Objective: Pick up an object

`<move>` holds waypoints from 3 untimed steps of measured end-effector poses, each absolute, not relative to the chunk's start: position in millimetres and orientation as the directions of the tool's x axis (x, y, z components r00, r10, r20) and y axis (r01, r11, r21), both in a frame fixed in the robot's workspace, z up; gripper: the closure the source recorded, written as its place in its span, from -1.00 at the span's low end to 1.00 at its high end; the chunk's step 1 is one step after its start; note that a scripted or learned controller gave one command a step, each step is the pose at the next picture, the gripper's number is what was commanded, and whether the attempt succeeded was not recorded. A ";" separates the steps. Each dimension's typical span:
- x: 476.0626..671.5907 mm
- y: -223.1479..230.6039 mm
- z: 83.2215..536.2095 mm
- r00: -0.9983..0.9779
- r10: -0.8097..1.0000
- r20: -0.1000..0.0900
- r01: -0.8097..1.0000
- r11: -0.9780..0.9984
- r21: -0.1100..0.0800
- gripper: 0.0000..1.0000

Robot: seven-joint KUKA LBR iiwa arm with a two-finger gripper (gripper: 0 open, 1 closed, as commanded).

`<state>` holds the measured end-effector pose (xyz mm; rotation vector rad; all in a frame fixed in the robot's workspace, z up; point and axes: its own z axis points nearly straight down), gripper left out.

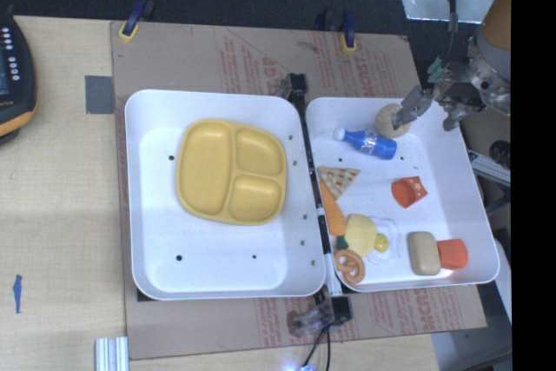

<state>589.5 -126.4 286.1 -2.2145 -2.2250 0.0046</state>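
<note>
Round tan piece [390,119]: it sits at the far edge of the right bin [452,187], just beside the blue bottle [367,143].
Gripper [415,105]: its tip touches the tan piece; you cannot tell how the jaws stand.
Handling: probably light, hard toy food, smooth; take it across its rounded sides.
Writing: faint red print on the cardboard [217,56], unreadable.

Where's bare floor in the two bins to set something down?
Left bin: a bare strip along its near edge, below the yellow divided plate. Right bin: a small patch between blue bottle and red block. Its near edge is crowded.
</note>
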 end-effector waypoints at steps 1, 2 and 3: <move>632.4 -149.4 169.9 -0.005 1.000 -0.001 1.000 0.005 -0.010 -1.00; 592.6 -138.1 91.5 -0.001 1.000 0.002 1.000 0.001 0.003 -1.00; 651.0 -178.9 112.1 -0.006 1.000 -0.003 1.000 0.006 0.005 -1.00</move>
